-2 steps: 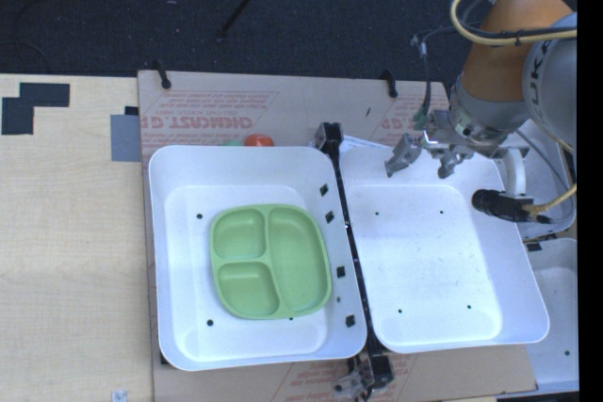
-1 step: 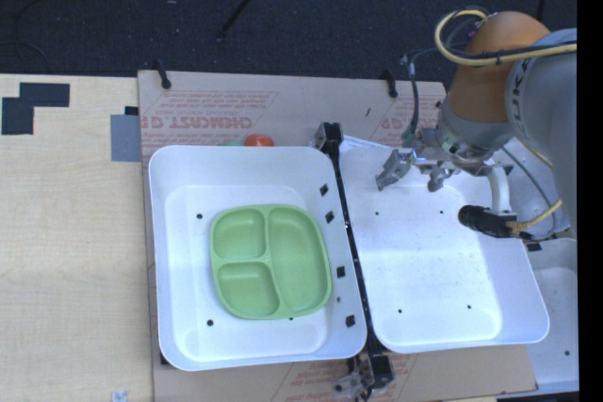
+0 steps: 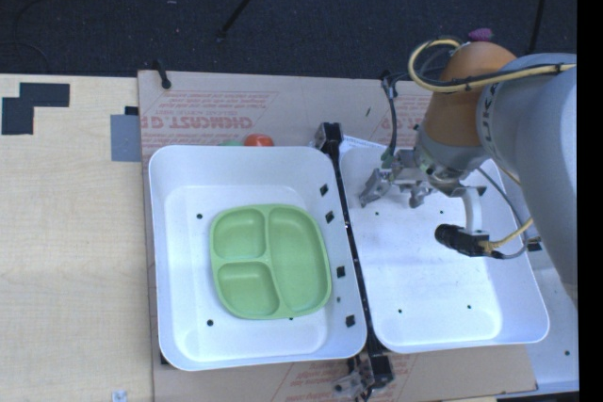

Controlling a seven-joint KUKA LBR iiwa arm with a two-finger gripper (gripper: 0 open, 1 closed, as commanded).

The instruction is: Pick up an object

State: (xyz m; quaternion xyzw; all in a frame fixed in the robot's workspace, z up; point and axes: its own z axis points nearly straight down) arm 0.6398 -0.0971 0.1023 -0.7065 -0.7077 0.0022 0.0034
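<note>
Camera view: your end effector (image 3: pixel 394 186) hovers right of the green plate (image 3: pixel 270 260), fingers spread, gripping nothing.

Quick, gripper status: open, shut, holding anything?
Gripper: over the right bin, near its far left corner; open or shut cannot be told, and nothing is seen between its fingers.
</note>
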